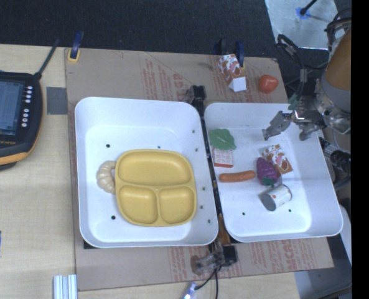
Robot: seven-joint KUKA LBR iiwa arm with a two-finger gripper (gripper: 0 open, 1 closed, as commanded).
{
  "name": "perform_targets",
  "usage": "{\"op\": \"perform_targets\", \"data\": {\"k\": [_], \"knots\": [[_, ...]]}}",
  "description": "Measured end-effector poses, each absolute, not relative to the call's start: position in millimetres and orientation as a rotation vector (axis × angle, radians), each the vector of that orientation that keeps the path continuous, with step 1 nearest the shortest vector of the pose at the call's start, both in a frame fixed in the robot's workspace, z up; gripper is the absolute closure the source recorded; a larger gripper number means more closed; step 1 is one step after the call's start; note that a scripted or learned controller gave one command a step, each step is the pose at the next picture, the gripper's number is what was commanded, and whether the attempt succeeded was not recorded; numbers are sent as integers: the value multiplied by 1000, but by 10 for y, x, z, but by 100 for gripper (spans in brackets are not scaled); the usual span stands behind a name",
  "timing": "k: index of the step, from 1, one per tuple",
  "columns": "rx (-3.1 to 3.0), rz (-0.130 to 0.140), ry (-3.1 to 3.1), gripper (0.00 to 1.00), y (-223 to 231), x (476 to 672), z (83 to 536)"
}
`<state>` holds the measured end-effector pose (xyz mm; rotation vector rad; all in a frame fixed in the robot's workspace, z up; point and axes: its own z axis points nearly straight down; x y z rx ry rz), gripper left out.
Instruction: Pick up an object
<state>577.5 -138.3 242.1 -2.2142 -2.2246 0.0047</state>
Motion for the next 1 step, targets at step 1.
{"op": "perform_targets", "data": {"k": [1], "knots": [[-2213, 9, -2223, 0, -1772, 6013, 1036]]}}
